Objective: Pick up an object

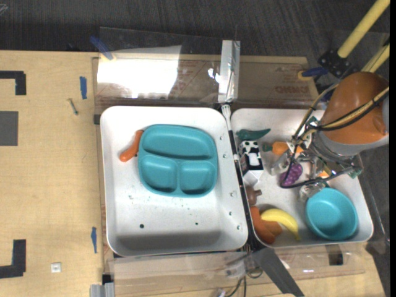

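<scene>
The arm's orange band [356, 107] hangs over the right side of the right bin [272, 119]. Below it, my gripper [304, 169] is low inside the bin, right beside a purple object [289, 176] and touching or nearly touching it. Cables and the wrist hide how it stands around that object. A small orange piece [279, 147] lies just left of the gripper. A teal bowl [331, 214] sits just below the gripper at the bin's front right.
A yellow banana [281, 219] and an orange-brown item [265, 229] lie at the right bin's front left. A black-and-white object [250, 150] and a teal piece [252, 133] sit by the divider. The left bin [167, 234] holds a teal divided plate [178, 159] and an orange carrot [130, 147].
</scene>
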Action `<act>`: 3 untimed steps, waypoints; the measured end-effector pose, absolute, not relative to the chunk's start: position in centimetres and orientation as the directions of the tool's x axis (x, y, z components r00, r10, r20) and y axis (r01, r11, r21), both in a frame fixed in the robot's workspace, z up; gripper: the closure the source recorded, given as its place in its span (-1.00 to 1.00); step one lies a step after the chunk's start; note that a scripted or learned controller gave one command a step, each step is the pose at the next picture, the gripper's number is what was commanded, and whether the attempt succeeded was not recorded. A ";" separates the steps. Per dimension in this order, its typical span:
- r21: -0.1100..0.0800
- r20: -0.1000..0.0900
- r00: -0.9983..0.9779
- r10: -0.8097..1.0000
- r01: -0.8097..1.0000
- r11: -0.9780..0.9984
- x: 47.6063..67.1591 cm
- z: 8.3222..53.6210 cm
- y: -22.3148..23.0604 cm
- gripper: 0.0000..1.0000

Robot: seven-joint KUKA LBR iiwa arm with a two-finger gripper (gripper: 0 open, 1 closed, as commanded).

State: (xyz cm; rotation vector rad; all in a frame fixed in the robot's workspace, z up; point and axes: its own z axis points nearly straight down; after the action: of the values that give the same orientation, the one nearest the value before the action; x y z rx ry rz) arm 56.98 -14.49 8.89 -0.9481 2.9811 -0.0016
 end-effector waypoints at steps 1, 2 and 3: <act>-0.005 -0.011 -0.926 -0.378 -0.378 0.926 55.3 8.9 -11.1 -1.00; -0.006 -0.012 -0.923 -0.385 -0.385 0.923 57.5 8.9 -10.7 -1.00; -0.003 -0.013 -0.948 -0.318 -0.318 0.948 57.1 8.9 -10.8 -1.00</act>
State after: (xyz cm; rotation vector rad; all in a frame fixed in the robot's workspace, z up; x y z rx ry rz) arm 57.06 -10.79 8.92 -0.5047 3.0875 -0.0018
